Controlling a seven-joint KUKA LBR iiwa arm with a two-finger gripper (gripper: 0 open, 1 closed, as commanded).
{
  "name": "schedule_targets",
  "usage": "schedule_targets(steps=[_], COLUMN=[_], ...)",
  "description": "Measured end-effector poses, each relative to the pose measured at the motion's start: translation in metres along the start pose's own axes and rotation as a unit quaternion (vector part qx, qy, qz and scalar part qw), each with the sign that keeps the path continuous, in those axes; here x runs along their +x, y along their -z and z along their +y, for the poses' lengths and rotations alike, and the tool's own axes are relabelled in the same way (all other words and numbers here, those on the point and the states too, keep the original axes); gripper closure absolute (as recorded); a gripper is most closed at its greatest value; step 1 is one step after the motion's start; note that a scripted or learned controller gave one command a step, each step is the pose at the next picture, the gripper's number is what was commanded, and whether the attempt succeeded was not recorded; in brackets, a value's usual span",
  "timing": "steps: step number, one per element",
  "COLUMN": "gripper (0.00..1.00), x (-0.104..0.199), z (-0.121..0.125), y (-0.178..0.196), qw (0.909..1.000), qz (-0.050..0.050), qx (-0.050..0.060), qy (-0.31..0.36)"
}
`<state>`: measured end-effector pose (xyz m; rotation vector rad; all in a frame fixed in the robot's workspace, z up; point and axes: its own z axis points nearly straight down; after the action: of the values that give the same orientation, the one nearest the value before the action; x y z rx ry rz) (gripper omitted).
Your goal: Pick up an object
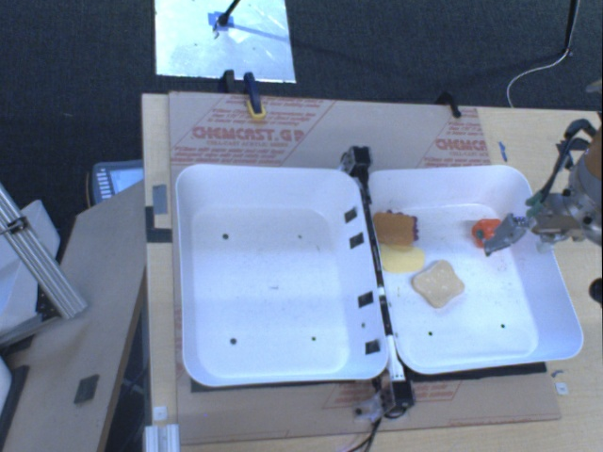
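Hand [504, 236] beside small orange piece [484, 228]; beige bread-shaped slab [438, 283] nearby.

Wide open floor across the left bin [268, 281], reachable from above anywhere inside its rim. More crowded in the right bin [528, 332]: a brown block [396, 227] against the dividing wall, a flat yellow piece [403, 259] touching it just below, a tan toast-shaped piece [438, 283] beside that, a small orange object [484, 231] well apart toward the right. Bare floor between the orange object and the brown block, and along the near edge. Gripper [504, 235] hanging just beside the orange object, blocking approach from the right.
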<state>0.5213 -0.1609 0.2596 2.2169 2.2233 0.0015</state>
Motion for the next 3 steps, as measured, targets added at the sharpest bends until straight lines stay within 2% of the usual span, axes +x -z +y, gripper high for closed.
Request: schedule_targets(steps=[1, 2, 3], gripper=[1.00, 1.00, 1.00], x=[0.000, 0.084, 0.147], z=[0.001, -0.012, 0.011], y=[0.011, 0.063, 0.074], qw=[1.0000, 1.0000, 1.0000], qz=[0.000, 0.001, 0.001], qx=[-0.002, -0.003, -0.002], qy=[0.002, 0.005, 0.004])
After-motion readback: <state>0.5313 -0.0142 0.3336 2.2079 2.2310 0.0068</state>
